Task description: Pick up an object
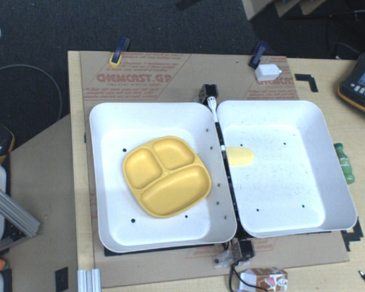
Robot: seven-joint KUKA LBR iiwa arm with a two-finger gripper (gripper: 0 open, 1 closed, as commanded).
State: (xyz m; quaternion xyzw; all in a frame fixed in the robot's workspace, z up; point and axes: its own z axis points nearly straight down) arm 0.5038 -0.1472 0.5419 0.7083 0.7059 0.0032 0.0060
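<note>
The yellow divided plate (166, 176) fills the left bin (103, 163); its low, wide rim may slip from the fingers. I cannot tell the gripper's state.

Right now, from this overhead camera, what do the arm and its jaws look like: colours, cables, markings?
Their colours, cables and markings cannot be judged from this picture. What it does give: a yellow divided plate in the left bin and a small pale yellow piece in the right bin, close to the seam between the bins.
</note>
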